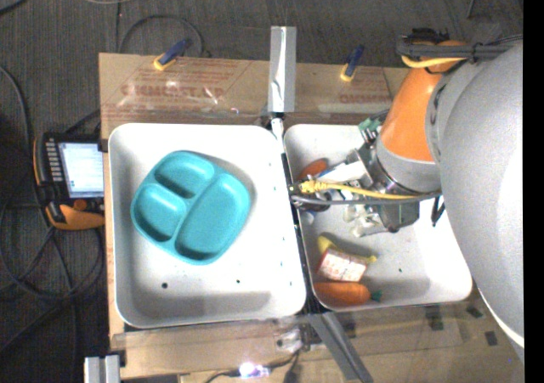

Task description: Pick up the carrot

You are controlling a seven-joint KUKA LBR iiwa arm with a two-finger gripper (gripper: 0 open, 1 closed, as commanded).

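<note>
camera view: carrot (342,292) lies flat along the near wall of the right bin (442,284), long axis left-right, green stub at its right end. a small red-and-white packet (342,267) sits touching or just beside its far side, with a yellow banana-like piece (344,246) beyond that. gripper (367,218) hangs over the middle of the same bin, well apart from the carrot; can't tell the state of the jaws, wrist and cabling block them. another orange-red item (312,168) sits at the far-left of that bin. left bin (123,279) holds a teal divided plate (192,205).

handling, my read: likely a light, stiff plastic toy, smooth and rounded, so it may roll or squirt out. take it across the thick middle, jaws spanning the short axis. the bin wall and packet crowd both sides, little finger clearance.
</note>
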